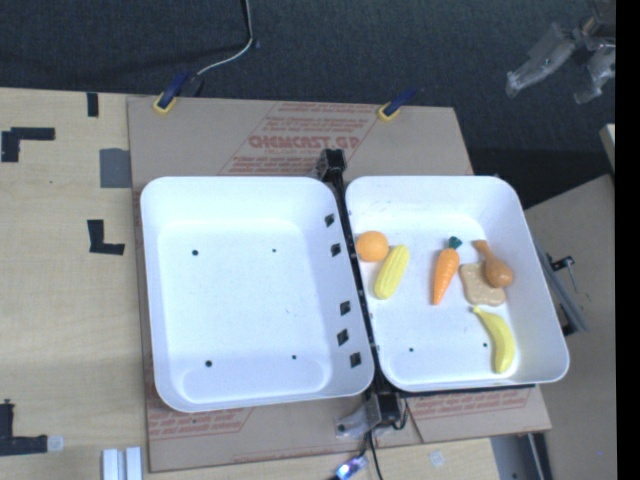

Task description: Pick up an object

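Dark carpet fills the upper part of what we see, and below it the worktop (60, 298) carries a brown board (300, 143) with red print. On the board we find two white bins side by side, clipped together along their shared edge. We note the left bin (165, 203) first, as the larger in view, then the right bin (505, 203), which holds every object.

We list the contents of the right bin by size. A banana (499, 339) lies near the front right corner. A corn cob (391, 271) lies tilted by the left wall. A carrot (444, 272) lies near the bin's middle, green tip pointing away from us. A drumstick (493, 266) lies to the right of the carrot, resting on a pale biscuit-like piece (481, 287). An orange (371, 246) sits just beside the top of the corn cob.

We locate the tool (560, 63) at the upper right, over the carpet and well apart from the bins. It is blurred, and we cannot tell its state.
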Controlling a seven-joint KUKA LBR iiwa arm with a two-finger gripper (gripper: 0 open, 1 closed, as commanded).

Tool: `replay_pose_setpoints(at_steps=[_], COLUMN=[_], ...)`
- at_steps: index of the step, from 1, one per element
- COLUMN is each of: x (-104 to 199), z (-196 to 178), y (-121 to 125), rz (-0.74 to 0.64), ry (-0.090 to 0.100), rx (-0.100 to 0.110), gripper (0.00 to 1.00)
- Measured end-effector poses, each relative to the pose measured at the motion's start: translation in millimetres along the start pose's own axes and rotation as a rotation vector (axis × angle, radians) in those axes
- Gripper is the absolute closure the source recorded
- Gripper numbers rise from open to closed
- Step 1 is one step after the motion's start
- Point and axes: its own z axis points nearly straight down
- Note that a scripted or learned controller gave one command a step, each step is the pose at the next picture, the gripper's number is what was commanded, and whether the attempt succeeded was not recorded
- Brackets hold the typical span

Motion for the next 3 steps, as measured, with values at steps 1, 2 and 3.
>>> replay_pose_setpoints(at_steps=[1, 2, 3], x=[4.5, -6.0, -13.4], z=[0.0, -0.2, -0.3], y=[-10.9, -33.6, -61.4], rz=[0.001, 0.000, 0.000], ry=[0.000, 0.001, 0.001], rx=[0.000, 0.000, 0.000], gripper=[0.00, 0.00, 0.00])
